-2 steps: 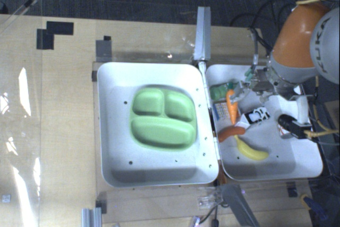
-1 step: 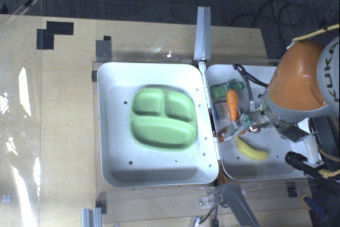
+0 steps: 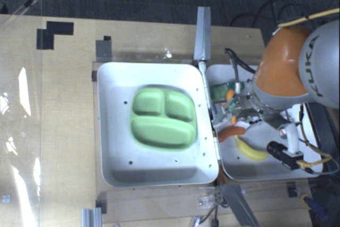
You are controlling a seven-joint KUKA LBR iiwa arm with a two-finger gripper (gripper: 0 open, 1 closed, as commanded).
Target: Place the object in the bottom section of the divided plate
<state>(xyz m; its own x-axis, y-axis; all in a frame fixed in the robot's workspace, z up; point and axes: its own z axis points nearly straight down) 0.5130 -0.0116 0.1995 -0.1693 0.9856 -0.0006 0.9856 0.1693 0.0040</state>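
A green divided plate (image 3: pixel 162 117) lies in the middle of the left bin (image 3: pixel 114 167). Its two small sections are at the far side and its one long section at the near side, and all three look bare. My gripper (image 3: pixel 239 117) hangs low over the left part of the right bin (image 3: pixel 234 170), under the orange band of the arm. A red-orange elongated object (image 3: pixel 227 134) lies just below and left of the gripper, close to the wall between the bins. Whether the gripper touches it is hidden by the wrist.
A yellow banana (image 3: pixel 251 150) lies in the right bin near its front. A green item (image 3: pixel 219 92) and a small orange piece (image 3: pixel 229 95) sit at the back left of that bin. Black cables and a black fitting (image 3: pixel 284 154) hang off the arm.
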